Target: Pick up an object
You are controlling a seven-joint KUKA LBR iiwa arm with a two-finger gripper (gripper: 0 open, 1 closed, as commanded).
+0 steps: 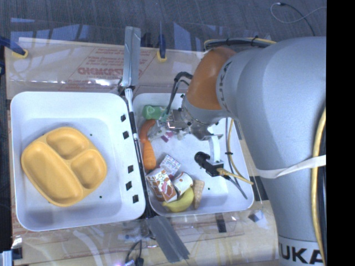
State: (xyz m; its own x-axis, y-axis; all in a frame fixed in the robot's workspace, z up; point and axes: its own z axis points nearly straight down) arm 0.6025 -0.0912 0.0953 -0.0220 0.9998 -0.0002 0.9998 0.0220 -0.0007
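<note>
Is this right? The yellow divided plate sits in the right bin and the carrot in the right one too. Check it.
One thing is wrong: the plate sits in the left bin, not the right. The carrot does lie in the right bin. The camera view shows both.

The arm [283,126] is a thick, smooth tube of pale grey with a soft sheen, rounded at its joints. Near its lower end the letters "UKA" [299,255] stand in dark print on the grey shell. A thin pale seam line curves across the shell. Above the wrist sits a broad orange band [206,82], glossy and rounded. A black cable [178,85] loops out beside the band and runs down toward the wrist. Below the band the wrist narrows to a grey metal collar, with small dark and silvery fittings of the gripper [176,122] under it.
</note>
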